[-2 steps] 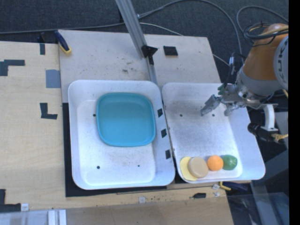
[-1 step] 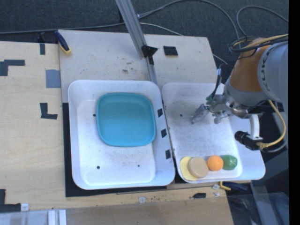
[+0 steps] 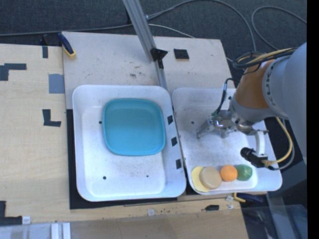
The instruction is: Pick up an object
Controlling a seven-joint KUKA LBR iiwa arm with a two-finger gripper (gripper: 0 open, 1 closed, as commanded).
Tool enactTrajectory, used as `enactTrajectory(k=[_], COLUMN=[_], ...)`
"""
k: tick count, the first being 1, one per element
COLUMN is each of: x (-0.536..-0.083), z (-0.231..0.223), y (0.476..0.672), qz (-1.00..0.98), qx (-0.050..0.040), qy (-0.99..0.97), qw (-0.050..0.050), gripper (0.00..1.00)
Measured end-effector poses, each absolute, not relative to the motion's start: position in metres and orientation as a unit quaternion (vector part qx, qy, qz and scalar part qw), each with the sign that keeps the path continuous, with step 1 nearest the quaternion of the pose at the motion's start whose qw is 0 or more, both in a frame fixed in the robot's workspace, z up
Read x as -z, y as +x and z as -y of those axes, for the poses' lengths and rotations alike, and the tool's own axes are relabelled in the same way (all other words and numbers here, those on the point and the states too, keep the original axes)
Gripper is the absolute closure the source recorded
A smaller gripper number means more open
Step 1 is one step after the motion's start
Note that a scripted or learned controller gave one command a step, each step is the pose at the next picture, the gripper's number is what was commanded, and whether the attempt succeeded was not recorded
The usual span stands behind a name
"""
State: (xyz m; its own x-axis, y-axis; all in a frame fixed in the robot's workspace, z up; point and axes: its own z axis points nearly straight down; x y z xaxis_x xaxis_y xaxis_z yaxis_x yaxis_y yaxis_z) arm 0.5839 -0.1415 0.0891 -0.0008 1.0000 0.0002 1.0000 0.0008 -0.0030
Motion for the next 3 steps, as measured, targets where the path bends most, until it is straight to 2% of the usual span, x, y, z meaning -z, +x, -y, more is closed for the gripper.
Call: enactTrajectory(k=[1, 3], x=[-0.102, -0.208], z=[0.142, 0.134], y=[0.585, 0.604], qz=[0.707, 0.707], qx=[-0.0001, 0.0014], qy=[-0.707, -0.707], qw=[0.0, -0.002], gripper=[1.0, 1.0])
